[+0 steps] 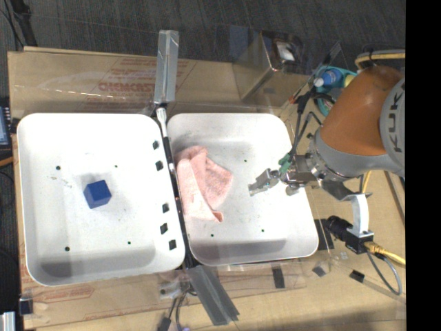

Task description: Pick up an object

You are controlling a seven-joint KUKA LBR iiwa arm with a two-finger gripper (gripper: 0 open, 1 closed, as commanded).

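A blue cube (98, 193) rests in the left bin (41, 143), left of its middle. A crumpled pink cloth (201, 183) lies along the left side of the right bin (234, 126). My gripper (262, 183) hovers over the right half of the right bin, a short way to the right of the cloth and apart from it. Its fingers (260, 184) point left, and I see nothing held between them.
A metal divider bar (166, 67) rises from the seam between the two bins at the back. Cardboard (83, 81) lies under and behind the bins. The arm's orange and grey body (358, 123) hangs over the right bin's right rim.
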